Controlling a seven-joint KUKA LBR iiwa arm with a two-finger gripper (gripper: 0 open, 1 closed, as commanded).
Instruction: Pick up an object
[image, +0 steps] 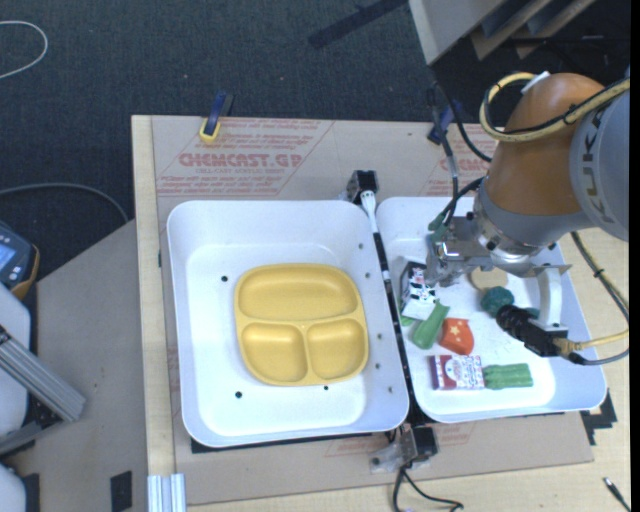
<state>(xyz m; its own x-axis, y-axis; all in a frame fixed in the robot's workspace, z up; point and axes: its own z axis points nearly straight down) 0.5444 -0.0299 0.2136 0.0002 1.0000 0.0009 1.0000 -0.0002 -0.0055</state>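
Where the arm's wrist hangs over the right bin (590, 385), the gripper (437, 268) points down near the bin's left wall; whether it is released or clenched cannot be told from this angle. Just below it lie a small black-and-white item (418, 296), a green piece (430, 326), and a red piece (457, 336) beside that. Nearer the front edge sit a red-and-white packet (455, 373) and a green block (508, 376). A teal object (495, 298) rests under the wrist. The left bin (200, 240) holds a yellow divided tray (300, 322).
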